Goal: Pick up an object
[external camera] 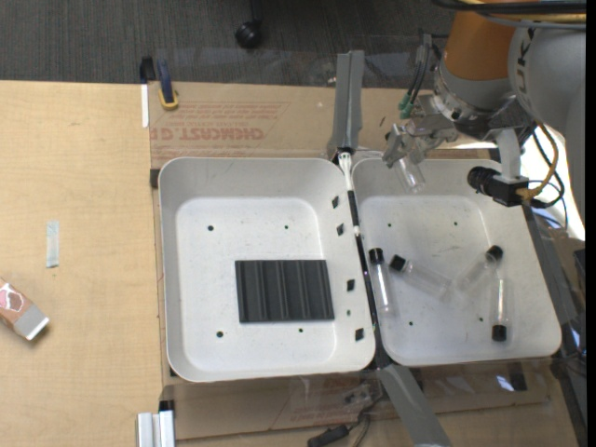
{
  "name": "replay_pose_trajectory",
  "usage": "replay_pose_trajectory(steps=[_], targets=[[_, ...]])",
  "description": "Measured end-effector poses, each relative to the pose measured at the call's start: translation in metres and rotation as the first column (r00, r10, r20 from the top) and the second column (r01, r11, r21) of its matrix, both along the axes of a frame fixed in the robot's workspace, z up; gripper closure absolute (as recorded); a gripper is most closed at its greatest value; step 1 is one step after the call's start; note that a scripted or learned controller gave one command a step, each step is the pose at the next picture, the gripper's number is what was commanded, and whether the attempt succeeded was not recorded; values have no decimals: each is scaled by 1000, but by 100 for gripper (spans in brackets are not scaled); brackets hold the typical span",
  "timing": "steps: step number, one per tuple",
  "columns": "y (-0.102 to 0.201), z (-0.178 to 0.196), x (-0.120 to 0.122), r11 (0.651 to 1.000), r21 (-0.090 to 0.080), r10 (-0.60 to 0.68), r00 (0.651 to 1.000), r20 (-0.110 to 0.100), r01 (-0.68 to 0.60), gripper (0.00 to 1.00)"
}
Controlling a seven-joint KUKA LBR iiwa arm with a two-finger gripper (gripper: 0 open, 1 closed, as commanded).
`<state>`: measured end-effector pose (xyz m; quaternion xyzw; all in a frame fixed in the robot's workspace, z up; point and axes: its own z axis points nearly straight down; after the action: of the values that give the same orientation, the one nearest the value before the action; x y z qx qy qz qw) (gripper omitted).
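Tool (407,161) over right bin's (545,338) far rim; finger state unclear, perhaps empty.

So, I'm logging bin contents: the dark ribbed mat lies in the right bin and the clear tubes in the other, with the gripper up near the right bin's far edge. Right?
Not quite. The camera view shows the dark ribbed mat in the left bin, and the clear tubes in the right bin. The gripper is indeed near the right bin's far edge.

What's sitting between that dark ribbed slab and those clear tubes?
The camera view shows the bins' touching rims between the dark ribbed rectangular slab and clear black-capped plastic tubes.
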<state>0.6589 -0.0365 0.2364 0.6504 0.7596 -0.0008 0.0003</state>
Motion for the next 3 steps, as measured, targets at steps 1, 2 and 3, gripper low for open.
replay_pose_trajectory(steps=[1, 2, 3], targets=[[4, 2, 0, 999, 0, -41, 999, -2, 41, 100], [9, -4, 0, 993, 0, -118, 993, -2, 118, 100], [31, 6, 0, 993, 0, -120, 993, -1, 120, 100]])
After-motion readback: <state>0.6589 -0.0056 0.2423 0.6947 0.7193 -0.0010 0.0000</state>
